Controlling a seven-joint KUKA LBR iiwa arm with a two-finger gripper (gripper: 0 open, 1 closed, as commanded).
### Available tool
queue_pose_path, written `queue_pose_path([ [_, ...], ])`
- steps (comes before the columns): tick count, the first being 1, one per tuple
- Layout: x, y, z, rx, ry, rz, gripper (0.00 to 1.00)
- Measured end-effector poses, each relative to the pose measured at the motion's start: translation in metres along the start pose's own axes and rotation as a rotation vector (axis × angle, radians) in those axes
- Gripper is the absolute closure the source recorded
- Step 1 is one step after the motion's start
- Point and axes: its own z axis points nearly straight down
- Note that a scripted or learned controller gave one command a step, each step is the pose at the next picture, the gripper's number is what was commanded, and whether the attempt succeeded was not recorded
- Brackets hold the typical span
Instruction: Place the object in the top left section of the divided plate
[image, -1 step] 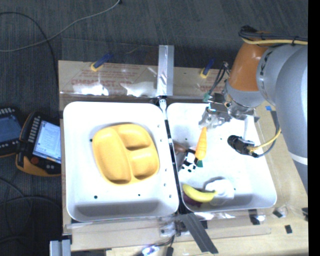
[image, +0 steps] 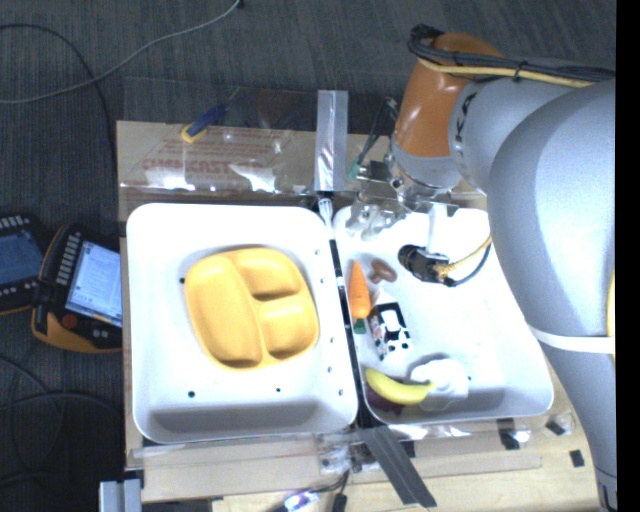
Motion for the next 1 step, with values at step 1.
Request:
queue_pose_path([
  [1, -0.0421, -0.0653, -0.0006, -0.001, 0.001, -0.201, 1.0],
])
